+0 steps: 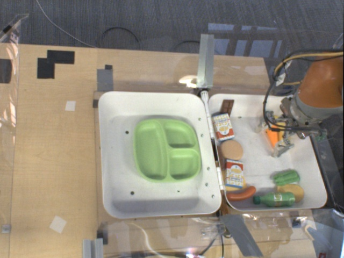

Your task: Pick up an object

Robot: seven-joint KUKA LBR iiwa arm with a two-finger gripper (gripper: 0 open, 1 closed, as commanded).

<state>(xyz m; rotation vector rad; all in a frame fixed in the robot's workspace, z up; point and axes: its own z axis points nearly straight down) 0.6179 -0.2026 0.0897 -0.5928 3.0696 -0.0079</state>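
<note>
The right bin [252,104] holds several toy foods. An orange carrot-like piece [272,137] lies near its middle right, and my gripper [278,142] hangs directly over it, partly covering it. The grey arm with its orange band [322,85] reaches in from the right above the bin. Along the bin's left side lie a brown bar [227,106], a red-and-white box [222,126], a round tan bun [232,150] and a second box [234,174]. At the front are a sausage [240,193], a green bottle [275,199], a yellow piece [294,191] and a green pickle [285,177].
The left bin [115,112] carries a green divided plate [166,149] in its middle. A metal post [206,58] stands behind the rim where the two bins meet. Black cables [279,69] loop off the wrist over the right bin's back corner.
</note>
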